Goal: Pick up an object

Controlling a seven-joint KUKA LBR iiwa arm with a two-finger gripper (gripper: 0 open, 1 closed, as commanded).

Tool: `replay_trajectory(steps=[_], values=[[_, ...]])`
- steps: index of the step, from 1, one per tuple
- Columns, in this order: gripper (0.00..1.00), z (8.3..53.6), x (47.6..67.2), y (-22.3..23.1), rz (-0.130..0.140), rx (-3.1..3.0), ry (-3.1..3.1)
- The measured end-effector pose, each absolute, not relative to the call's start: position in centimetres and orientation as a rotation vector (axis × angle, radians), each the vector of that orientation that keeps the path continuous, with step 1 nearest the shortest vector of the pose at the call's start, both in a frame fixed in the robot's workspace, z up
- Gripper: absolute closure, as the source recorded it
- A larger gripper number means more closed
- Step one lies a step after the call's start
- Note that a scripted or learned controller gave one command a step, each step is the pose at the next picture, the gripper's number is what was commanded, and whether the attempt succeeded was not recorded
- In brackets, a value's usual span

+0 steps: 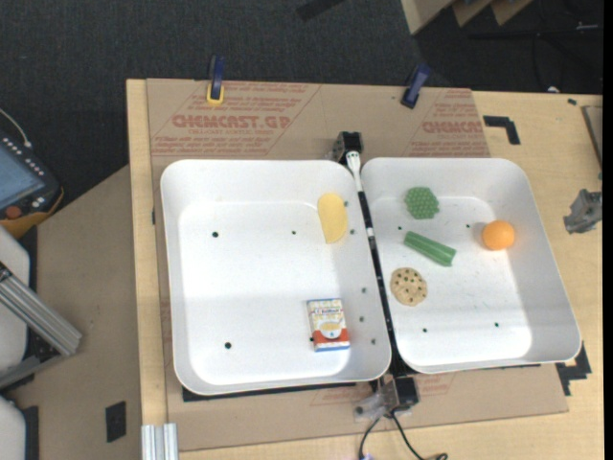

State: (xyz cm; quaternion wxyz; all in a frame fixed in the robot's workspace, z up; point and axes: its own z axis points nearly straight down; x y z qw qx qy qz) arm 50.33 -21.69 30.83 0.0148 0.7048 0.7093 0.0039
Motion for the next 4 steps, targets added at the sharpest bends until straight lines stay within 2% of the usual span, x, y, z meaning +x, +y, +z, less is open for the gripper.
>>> replay_trajectory(steps=[4], values=[[1.00,35.0,50.6,-21.7,0.017,2.177,2.201]])
